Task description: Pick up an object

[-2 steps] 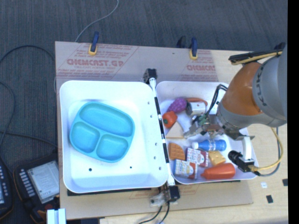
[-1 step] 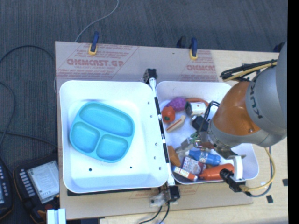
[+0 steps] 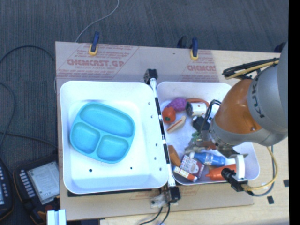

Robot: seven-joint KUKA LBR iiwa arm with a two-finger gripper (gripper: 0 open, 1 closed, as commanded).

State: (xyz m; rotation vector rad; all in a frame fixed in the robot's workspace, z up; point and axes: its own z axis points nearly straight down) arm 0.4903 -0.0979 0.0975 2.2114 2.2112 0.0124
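Leftward, white bin [image 3: 75, 172] holds blue tray [image 3: 102, 132]; right bin [image 3: 251, 170] holds clutter.

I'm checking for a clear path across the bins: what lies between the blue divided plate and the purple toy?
In the camera view, bare white floor of the left bin, then the two bins' adjoining walls, separate the blue divided plate from the purple toy.

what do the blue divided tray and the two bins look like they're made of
Blue tray: probably moulded plastic, smooth and one even colour, with soft rounded compartment edges. White bins: likely thin glossy plastic, with rounded corners and a slight sheen.
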